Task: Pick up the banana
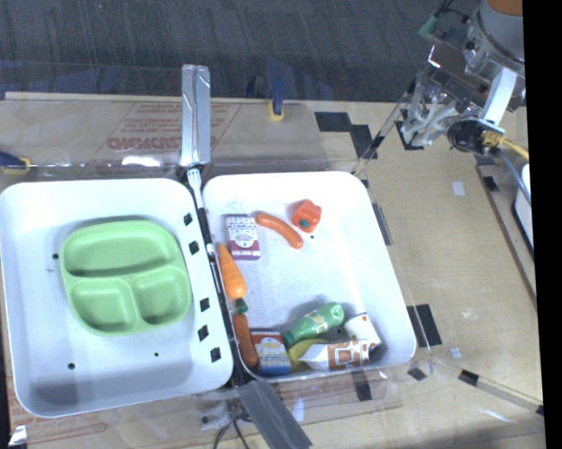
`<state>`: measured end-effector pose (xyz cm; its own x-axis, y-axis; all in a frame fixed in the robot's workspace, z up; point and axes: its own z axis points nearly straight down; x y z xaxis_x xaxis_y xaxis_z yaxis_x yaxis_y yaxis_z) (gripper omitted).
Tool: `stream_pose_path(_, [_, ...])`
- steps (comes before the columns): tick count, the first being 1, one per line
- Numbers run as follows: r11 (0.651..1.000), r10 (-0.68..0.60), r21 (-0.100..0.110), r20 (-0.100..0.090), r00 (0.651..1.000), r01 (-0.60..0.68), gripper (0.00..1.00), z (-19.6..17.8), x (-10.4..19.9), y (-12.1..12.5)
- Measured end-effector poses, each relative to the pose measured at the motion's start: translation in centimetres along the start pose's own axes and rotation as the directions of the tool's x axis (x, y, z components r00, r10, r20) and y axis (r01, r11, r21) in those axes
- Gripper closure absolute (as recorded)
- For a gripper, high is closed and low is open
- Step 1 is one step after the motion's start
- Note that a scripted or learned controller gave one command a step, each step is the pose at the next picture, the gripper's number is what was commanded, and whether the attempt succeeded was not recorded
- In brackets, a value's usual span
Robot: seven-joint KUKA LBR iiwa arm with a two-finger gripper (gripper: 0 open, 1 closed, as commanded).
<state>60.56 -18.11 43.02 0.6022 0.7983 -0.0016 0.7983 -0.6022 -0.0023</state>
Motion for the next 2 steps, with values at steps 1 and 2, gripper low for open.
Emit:
stream_pose_path(1, [0.958,0.286,0.006,0.004,0.958,-0.286,1.00,7.5,7.9,-4.4])
stream_pose_path(2, [0.838,0.546,0.004,0.006,0.838,-0.546,1.00,14.4,9.8,-8.2])
